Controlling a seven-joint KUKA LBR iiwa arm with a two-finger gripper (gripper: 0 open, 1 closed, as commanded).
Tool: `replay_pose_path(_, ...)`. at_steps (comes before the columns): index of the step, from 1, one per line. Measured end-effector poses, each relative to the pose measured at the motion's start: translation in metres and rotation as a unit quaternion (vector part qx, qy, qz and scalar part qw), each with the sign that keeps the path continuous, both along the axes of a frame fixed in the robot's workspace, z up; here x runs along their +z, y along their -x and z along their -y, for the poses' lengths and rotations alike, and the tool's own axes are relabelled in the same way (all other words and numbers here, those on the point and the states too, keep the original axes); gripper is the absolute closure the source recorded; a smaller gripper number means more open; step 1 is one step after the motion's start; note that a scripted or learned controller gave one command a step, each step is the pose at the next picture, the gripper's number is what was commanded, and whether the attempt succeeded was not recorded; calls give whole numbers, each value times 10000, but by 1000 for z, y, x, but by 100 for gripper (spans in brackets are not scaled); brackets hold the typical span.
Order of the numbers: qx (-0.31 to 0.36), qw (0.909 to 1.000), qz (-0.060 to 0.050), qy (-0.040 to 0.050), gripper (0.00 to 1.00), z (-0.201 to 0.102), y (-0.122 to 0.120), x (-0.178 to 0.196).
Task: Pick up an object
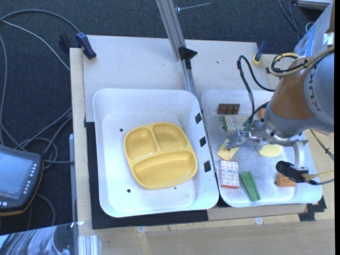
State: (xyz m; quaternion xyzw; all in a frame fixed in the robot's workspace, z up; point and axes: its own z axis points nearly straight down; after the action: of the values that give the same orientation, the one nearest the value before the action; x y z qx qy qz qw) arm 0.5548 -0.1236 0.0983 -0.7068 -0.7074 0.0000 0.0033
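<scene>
Green block (249,186) and red-white box (229,173) lie nearest me. Gripper (237,138) hovers over the yellow wedge (227,152); I cannot tell its state. Crowding risks a miss.

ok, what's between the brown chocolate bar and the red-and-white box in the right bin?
In the camera view, a green-patterned packet and a yellow wedge lie between the chocolate bar and the box.

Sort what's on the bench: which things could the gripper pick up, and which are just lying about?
Pickable, all in the right bin:
brown block
yellow wedge
yellow disc
red-and-white box
green stick
orange piece

Lying about:
yellow tray in the left bin
blue clamp
cables
</scene>
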Motion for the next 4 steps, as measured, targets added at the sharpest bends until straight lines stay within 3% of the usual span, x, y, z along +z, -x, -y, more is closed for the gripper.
replay_pose_path(1,-2,10000,26,5,0,-1,-2,-4)
replay_pose_path(2,3,10000,63,14,100,-1,-4,9)
replay_pose_path(4,5,10000,67,32,100,5,-13,133)
